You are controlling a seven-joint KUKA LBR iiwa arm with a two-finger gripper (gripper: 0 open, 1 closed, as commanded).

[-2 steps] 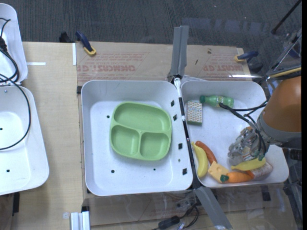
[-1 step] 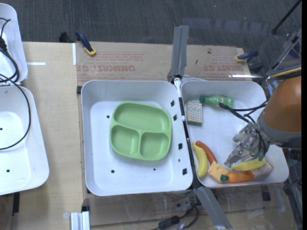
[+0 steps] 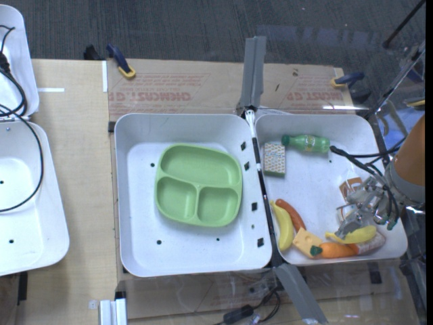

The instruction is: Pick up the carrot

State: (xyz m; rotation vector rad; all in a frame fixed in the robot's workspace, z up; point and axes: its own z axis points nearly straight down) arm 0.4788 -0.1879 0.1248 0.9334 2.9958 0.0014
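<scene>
Camera: a single fixed view, set high above the pale wooden table.
Facing: downward at a slant — the table's far edge runs along the top, dark floor beyond it.
Distance: mid-range; both shallow white plastic bins, left and right, fit whole in the frame.
Arm side: the grey arm enters from the right edge.

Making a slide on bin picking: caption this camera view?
Grey arm's gripper hovers over a yellow banana beside the orange carrot in the right white bin.
</scene>
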